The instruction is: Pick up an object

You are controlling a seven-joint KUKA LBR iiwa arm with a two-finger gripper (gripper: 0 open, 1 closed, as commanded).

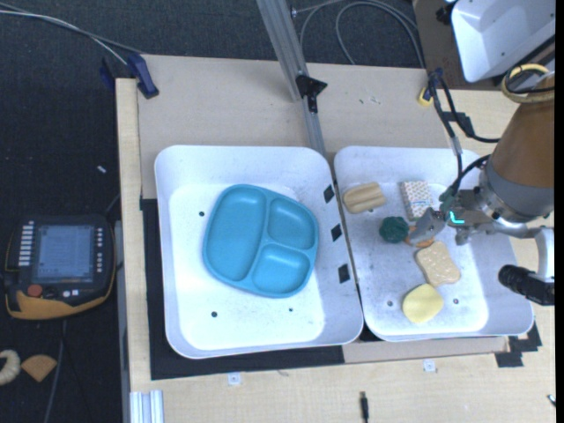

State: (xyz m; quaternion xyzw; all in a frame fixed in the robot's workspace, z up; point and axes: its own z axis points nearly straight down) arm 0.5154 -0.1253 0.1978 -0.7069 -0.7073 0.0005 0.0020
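Five small objects lie in the right bin (pixel 374 320), and we take each by its place relative to the gripper (pixel 434 225). Just below it we see a tan cracker-like piece (pixel 438 264), its long axis running from upper left to lower right. Just to the gripper's left sits a dark green ball (pixel 394 229), too round to point anywhere. Just above the gripper is a speckled block (pixel 417 197), standing roughly upright in the view. Farther left and slightly above lies a tan bread roll (pixel 363 197), long axis near horizontal, its right end tipped up a little. Well below rests a yellow lump (pixel 422 304). We cannot tell how the gripper's jaws stand. Well to its left, the left bin (pixel 176 263) holds a blue divided plate (pixel 261 240).
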